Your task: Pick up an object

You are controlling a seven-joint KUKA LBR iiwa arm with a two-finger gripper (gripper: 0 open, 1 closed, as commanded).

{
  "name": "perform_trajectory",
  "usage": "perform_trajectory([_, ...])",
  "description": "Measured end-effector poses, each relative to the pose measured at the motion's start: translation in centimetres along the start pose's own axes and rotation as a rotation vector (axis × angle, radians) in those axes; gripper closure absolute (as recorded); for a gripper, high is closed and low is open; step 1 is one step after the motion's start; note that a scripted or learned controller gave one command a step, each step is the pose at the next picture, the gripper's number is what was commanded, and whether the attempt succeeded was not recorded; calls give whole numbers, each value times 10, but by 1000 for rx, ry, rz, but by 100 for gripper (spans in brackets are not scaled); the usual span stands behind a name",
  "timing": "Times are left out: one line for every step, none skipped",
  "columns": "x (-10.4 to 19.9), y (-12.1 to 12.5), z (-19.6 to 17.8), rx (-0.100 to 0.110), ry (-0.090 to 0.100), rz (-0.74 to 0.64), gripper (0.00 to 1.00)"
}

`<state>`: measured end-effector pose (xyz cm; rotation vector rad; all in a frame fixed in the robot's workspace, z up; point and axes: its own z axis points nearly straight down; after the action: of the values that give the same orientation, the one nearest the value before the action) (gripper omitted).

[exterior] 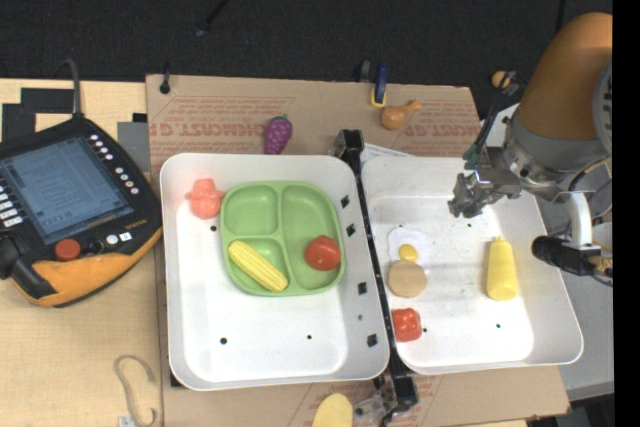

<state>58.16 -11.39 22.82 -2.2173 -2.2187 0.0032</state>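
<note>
My gripper (466, 199) hangs over the upper part of the right bin (545, 340), under the arm's orange band. Nothing shows between its dark fingertips. In that bin lie a fried egg (408, 244), a tan round biscuit (407, 279), a small red piece (405, 323) and a yellow mustard bottle (500, 269). The gripper is up and to the right of the egg, and up-left of the bottle. In the left bin (260, 345) a green divided plate (281, 237) holds a corn cob (258, 266) and a red tomato (322, 253). A pink toy (204, 198) lies beside the plate.
On the cardboard behind the bins lie a purple grape bunch (277, 133) and an orange pear-shaped toy (398, 114). A yellow lemon-like object (332, 410) sits at the front edge. A teach pendant (70, 205) rests on the bench at left. A black divider bar (365, 245) separates the bins.
</note>
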Motion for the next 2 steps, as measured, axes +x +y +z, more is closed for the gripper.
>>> perform_trajectory([47,-36,7,2,1,-1,100])
perform_trajectory([83,-64,4,1,0,-1,100])
